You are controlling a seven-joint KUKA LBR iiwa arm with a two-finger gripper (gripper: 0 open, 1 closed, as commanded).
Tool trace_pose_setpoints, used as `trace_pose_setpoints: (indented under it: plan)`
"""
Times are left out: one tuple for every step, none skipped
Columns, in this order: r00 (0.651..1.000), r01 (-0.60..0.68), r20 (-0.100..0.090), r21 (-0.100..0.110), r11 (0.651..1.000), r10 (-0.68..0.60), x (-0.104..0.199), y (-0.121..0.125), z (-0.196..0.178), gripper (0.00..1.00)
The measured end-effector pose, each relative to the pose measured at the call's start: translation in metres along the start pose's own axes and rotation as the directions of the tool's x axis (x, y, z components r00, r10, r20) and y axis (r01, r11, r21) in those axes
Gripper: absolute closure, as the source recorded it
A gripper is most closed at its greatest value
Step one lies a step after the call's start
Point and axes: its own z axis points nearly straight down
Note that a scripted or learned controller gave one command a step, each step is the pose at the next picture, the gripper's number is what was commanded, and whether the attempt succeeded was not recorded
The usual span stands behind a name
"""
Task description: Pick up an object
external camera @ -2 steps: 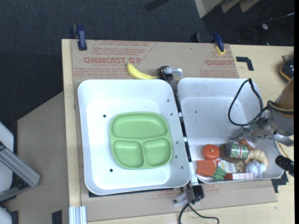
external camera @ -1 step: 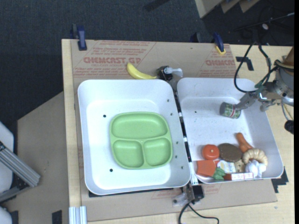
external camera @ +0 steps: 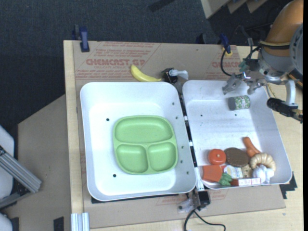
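My gripper (external camera: 242, 84) hangs over the far end of the right bin (external camera: 207, 124), its fingers spread open with nothing between them. Just in front of it a small grey-green can (external camera: 239, 102) lies on its side on the bin floor, apart from the fingers. In the bin's near right corner is a pile of toy food: a red tomato (external camera: 217, 156), a brown cookie (external camera: 236, 157), an orange carrot (external camera: 250, 146), a pale croissant (external camera: 263, 162) and a red block (external camera: 211, 173).
The left bin (external camera: 96, 129) holds a green divided plate (external camera: 144, 144). A banana (external camera: 144, 75) and a small black-and-white object (external camera: 174, 74) lie on the bench behind the bins. A black cable (external camera: 225, 61) loops near the arm.
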Motion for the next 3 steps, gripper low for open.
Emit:
trace_pose_setpoints:
  plan:
    - [1.000,-0.009,-0.017,0.016,1.000,0.009,-0.033,-0.005,0.063,0.00]
    - [1.000,-0.004,-0.005,0.004,1.000,0.004,-0.034,-0.003,0.049,1.00]
    - [1.000,-0.007,-0.004,0.009,1.000,0.007,-0.004,-0.060,0.004,1.00]
